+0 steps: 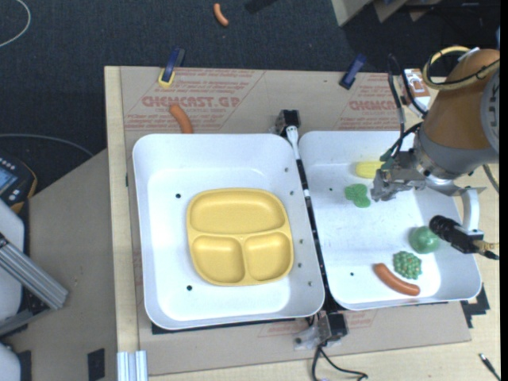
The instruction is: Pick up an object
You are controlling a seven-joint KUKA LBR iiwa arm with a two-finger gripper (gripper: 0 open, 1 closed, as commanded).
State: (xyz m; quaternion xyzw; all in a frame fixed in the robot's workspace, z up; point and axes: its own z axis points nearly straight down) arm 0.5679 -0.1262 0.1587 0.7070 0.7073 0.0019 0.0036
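A: Start from the near edge of the right bin (444, 292). What lies there?

B: An orange sausage (396, 279) close to the front wall, with a green bumpy cluster (407, 265) (grapes or broccoli, hard to tell) touching it just behind. A little further back and to the right sits a smooth green piece (423, 240), with a black part of the arm's gear overlapping its right side.

A: And the gripper (386, 186)?

B: Further back again, low over the bin floor, reaching in from the right. Just to its left lies a small green piece (358, 194), and right behind that a yellow piece (366, 169). I cannot tell from this slant how the jaws stand, or whether anything is between them.

A: So which one is the target?

B: My guess is the small green piece, since it is nearest the tool, though the yellow one is about as close.

A: How should the pick go?

B: Centre over one piece alone before descending; the green and yellow lie close enough that a sloppy approach could nudge both. Come straight down, close squarely across the narrow side, then lift slowly to check it stays.

A: The left bin (159, 236)?

B: It holds a yellow divided plate (238, 235), well apart from the work.
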